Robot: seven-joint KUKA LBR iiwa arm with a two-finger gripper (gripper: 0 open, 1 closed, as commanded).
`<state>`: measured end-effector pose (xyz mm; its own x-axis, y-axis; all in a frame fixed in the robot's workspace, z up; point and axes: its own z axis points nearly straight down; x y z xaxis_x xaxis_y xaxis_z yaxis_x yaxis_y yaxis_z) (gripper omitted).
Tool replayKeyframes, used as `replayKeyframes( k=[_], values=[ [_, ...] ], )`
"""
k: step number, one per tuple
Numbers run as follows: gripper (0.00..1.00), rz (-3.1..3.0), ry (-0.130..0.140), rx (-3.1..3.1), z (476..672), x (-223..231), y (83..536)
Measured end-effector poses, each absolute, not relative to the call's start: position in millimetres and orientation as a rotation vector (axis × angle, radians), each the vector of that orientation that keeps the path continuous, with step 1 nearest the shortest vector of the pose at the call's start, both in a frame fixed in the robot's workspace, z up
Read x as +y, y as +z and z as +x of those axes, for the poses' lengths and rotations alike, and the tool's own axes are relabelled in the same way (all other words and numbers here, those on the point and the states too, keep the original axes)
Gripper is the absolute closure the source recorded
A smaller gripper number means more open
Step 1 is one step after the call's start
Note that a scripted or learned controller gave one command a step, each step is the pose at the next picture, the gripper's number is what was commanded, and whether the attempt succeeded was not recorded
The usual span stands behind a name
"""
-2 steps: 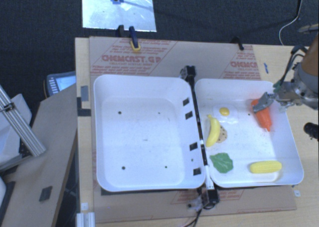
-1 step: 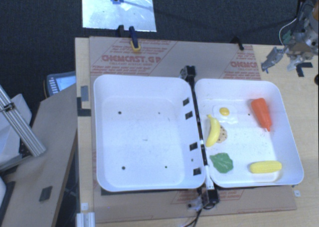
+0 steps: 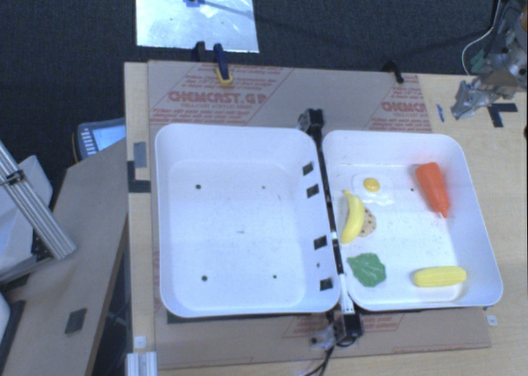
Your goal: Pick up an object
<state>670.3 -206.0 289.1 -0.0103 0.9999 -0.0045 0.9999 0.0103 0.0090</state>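
Note:
The right bin (image 3: 474, 201) holds several toy foods. An orange carrot (image 3: 432, 187) lies near its far right side. A fried egg (image 3: 373, 187) sits at the far left, with a banana (image 3: 353, 216) just in front of it and a brown cookie (image 3: 369, 223) against the banana. A green leaf (image 3: 366, 269) and a yellow corn cob (image 3: 439, 276) lie near the front wall. My gripper (image 3: 473, 101) hangs at the upper right, above the bench beyond the bin's far right corner, well apart from all of them.
The left bin (image 3: 239, 139) stands beside the right one, joined by a black clipped divider (image 3: 323, 201). Both rest on a cardboard sheet (image 3: 247, 90). A shiny metal plate (image 3: 196, 2) lies behind the bench, and an aluminium rail (image 3: 33, 209) slants at the left.

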Motion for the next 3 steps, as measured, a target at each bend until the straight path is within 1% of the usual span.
replayKeyframes(
  k=[1,2,3],
  values=[
    [1.00,2.195,0.019,2.227,670.5,-104,422],
    [1.00,2.200,0.018,2.227,641.2,-42,530],
    [1.00,2.209,0.007,2.230,663.1,5,536]
  ],
)
